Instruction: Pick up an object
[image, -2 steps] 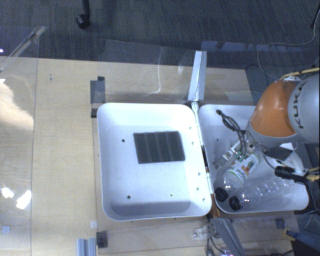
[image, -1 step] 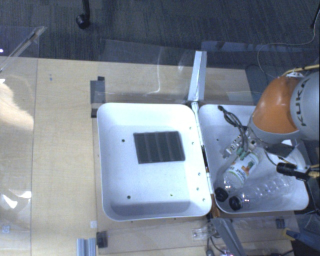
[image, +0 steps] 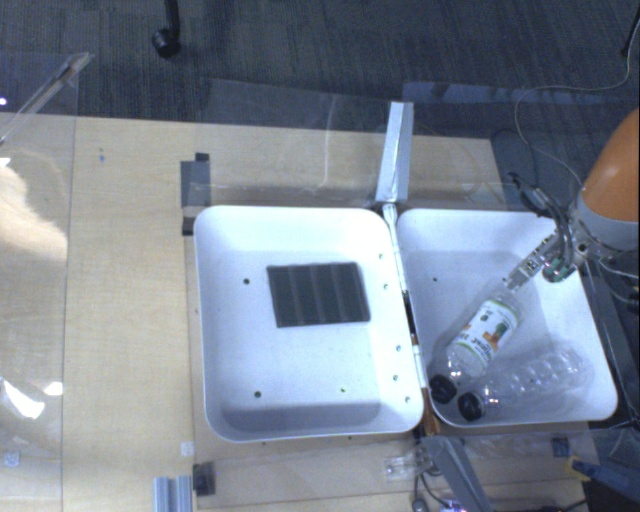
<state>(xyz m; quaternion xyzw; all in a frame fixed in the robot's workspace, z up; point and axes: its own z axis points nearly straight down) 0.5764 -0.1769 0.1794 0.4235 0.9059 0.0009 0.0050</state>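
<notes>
In the right bin (image: 450, 235) lie two clear plastic bottles with black caps. The one with a green and orange label (image: 485, 335) lies on a diagonal, its cap (image: 441, 387) toward the bin's front left corner. The plain bottle (image: 530, 377) rests beside it along the front wall, with its cap (image: 469, 405) at the left. My gripper (image: 520, 275) reaches in from the right and points down-left, its tip just above the labelled bottle's upper end. I see nothing held in it.
A dark grey ribbed rectangular pad (image: 318, 294) lies flat in the middle of the left bin (image: 230, 330). A metal divider post (image: 395, 150) stands behind the seam between the bins. The arm's orange band (image: 615, 175) hangs over the right bin's far right corner.
</notes>
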